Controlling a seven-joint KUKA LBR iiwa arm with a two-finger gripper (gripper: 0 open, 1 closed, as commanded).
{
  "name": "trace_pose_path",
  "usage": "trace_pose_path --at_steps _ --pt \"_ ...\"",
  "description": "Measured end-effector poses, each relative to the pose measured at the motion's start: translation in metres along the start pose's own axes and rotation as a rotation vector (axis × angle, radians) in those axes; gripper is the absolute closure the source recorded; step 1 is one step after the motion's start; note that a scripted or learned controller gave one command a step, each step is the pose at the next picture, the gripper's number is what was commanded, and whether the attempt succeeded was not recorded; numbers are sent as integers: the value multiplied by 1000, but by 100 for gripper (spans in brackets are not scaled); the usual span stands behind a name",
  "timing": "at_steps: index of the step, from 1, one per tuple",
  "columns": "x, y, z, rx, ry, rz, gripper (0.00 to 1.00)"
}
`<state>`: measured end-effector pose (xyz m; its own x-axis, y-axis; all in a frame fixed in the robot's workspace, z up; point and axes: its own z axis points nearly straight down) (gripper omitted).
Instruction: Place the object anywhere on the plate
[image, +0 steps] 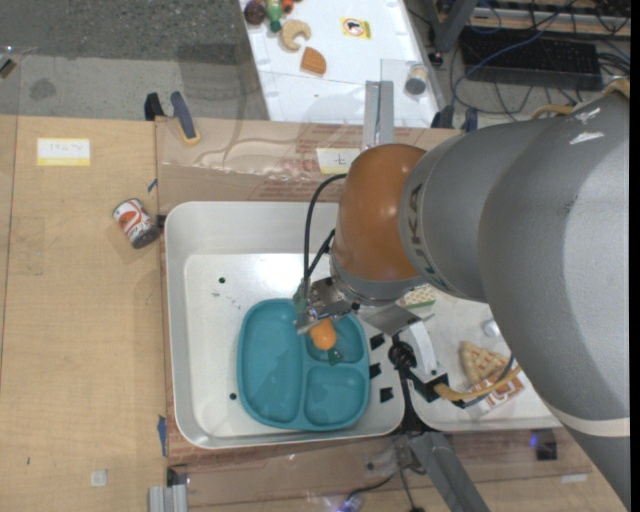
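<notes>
The object (323, 337), a small orange piece, sits over the right part of the plate (270, 370), at the edge of its right far compartment, right under the gripper (318, 322). Largest here is the arm (520, 250), grey with its orange band, reaching in from the right and covering much of the right bin (470, 410). Next is the left bin (190, 300), white and shallow, with the teal divided plate lying in its near half. The gripper hangs over the plate's right far side; whether it pinches the object or has let go, I cannot tell, as the wrist hides it. Judging by this, the carry is about done: the object is at the plate. What is left is to release it, if held, and lift clear. A small can (133, 222) lies on the bench to the left.
</notes>
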<state>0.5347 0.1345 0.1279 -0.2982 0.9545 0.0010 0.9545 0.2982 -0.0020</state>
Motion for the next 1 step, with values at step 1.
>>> trace_pose_path --at_steps 1 --pt "0 0 0 0 0 1 0"
